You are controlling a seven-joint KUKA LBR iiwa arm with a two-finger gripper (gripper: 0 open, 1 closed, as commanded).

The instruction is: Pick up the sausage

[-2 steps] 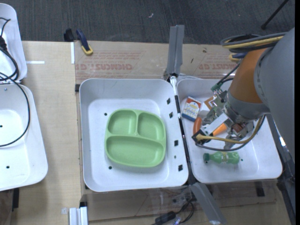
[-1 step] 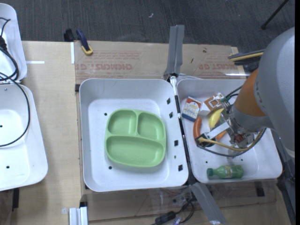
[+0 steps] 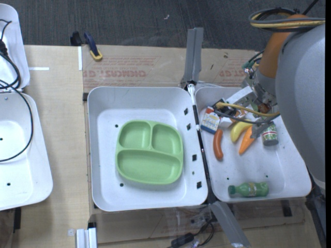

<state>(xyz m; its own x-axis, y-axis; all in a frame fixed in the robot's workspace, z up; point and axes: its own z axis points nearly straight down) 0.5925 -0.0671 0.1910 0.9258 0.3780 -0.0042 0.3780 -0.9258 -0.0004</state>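
Observation:
The sausage (image 3: 218, 143), a short reddish-orange link, lies lengthwise on the floor of the right bin (image 3: 282, 172), close to its left wall. My gripper (image 3: 260, 121) hangs over the far part of that bin, right of the sausage and apart from it. It sits above a yellow banana (image 3: 237, 132), an orange carrot (image 3: 246, 140) and a small can (image 3: 269, 136). Nothing shows between it and the sausage.
A blue and white carton (image 3: 209, 121) stands just beyond the sausage. A green bottle (image 3: 249, 189) lies near the right bin's front edge. The left bin (image 3: 101, 138) holds a green divided plate (image 3: 150, 152). The arm's grey body fills the right side.

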